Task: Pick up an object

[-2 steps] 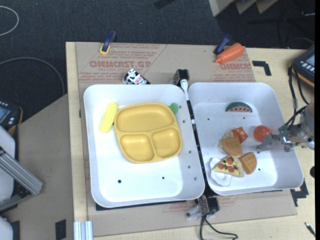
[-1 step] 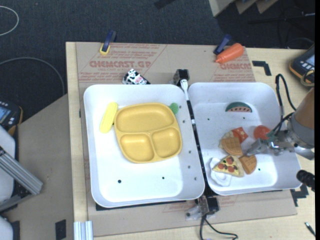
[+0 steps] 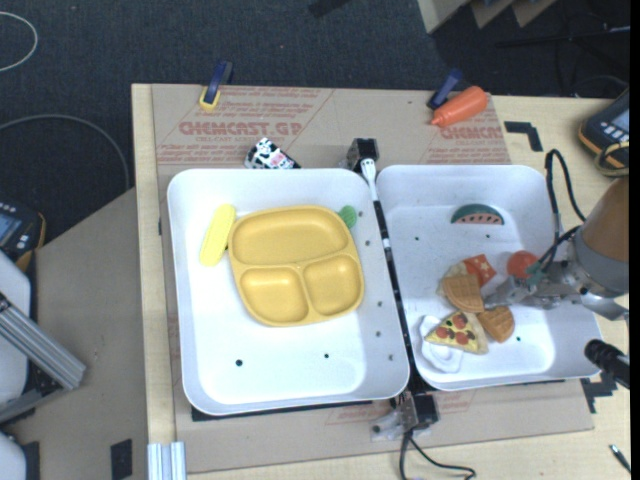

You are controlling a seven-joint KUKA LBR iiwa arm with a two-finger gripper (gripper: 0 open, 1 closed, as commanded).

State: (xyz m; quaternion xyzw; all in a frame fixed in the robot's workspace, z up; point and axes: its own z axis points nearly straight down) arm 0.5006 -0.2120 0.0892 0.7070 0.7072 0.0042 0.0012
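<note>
Toy food cluster in right bin: round bread piece, brown piece, pizza slice, red piece, tomato. Hand sits low just right of bread piece; grip state cannot be told. Watermelon slice lies farther back. Yellow tray occupies left bin.

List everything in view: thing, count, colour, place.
bins: 2, white, side by side on bench
divided plate: 1, yellow, left bin
corn-like piece: 1, yellow, left of plate
small green piece: 1, green, plate's upper right edge
watermelon slice: 1, green and red, right bin top
tomato-like ball: 1, red, right bin
pizza slice: 1, yellow and red, right bin bottom
brown food pieces: 2, brown, right bin centre
carrot-like toy: 1, orange, bench behind bins
arm: 1, grey, right edge
claw: 1, dark, over right bin
</note>
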